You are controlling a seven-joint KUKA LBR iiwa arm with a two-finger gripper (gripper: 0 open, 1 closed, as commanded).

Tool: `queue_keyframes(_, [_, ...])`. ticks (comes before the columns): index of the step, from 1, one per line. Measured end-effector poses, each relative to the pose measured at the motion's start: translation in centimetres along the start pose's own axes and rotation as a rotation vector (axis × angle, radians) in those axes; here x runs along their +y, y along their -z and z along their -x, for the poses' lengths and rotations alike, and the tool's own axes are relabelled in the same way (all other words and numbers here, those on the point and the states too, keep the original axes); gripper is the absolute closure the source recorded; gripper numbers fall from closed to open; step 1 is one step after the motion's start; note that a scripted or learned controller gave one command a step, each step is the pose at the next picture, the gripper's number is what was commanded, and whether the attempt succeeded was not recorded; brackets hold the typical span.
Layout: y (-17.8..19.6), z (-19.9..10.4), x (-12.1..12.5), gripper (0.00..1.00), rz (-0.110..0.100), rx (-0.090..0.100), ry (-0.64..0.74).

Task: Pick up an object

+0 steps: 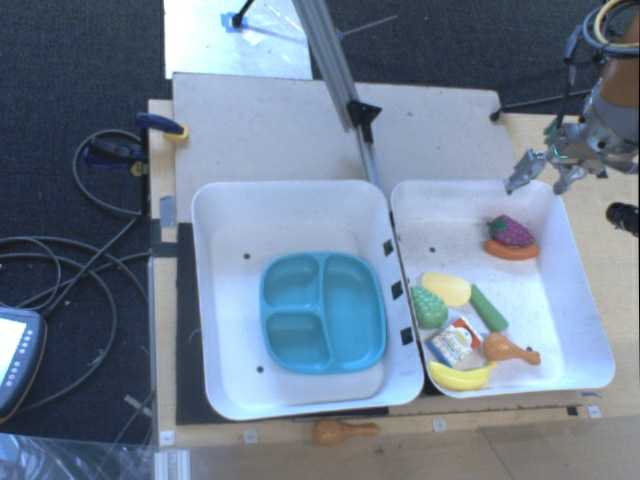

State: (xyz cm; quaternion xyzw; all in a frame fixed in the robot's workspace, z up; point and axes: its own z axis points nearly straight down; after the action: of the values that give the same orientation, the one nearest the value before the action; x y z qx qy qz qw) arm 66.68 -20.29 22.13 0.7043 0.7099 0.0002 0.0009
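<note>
Camera view: gripper [545,171], fingers spread and empty, hovers at the right bin's [585,298] one o'clock corner; approach step, next descend onto the purple toy [511,232].

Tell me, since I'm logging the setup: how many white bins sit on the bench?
2. The left bin holds a teal divided plate; the right bin beside it holds toy food. The gripper hovers open over the right bin's far corner.

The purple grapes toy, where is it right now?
The purple grapes toy lies in the right bin, toward its far right side, apart from the food cluster nearer the front.
</note>
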Motion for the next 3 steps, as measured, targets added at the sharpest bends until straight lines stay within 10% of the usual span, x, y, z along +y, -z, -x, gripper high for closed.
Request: queue_keyframes(3, [-10.1, -0.1, -0.9, 0.0, -0.005, 0.001, -0.005])
